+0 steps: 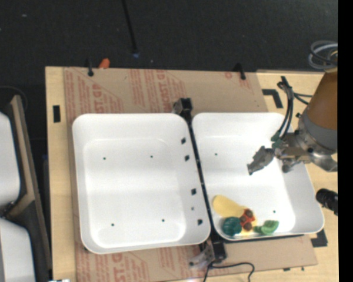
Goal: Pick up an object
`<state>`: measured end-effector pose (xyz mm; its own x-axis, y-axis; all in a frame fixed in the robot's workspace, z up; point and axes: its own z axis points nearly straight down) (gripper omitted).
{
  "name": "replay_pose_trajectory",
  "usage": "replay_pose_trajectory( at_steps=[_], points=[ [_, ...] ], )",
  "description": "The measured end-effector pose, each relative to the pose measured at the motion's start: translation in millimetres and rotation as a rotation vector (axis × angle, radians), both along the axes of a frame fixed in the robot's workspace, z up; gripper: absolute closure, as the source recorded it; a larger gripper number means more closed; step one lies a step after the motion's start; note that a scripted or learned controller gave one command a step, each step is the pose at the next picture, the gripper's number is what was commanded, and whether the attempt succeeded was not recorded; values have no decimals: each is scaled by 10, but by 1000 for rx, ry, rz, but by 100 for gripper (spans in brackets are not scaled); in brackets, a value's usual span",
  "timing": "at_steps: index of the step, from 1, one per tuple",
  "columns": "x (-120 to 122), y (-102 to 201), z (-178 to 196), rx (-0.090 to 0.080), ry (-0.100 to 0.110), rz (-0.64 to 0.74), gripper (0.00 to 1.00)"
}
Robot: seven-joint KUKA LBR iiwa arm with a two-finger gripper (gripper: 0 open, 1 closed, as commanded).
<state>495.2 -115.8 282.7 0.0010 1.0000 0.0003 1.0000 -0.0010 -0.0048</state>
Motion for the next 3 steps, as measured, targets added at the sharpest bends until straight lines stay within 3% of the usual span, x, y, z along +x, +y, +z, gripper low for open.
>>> replay_pose_trajectory(
  at_steps=[1,3],
  points=[
    [9,1,26,0,-6,1,0],
    [-10,-21,-1019,0,0,0,0]
  ],
)
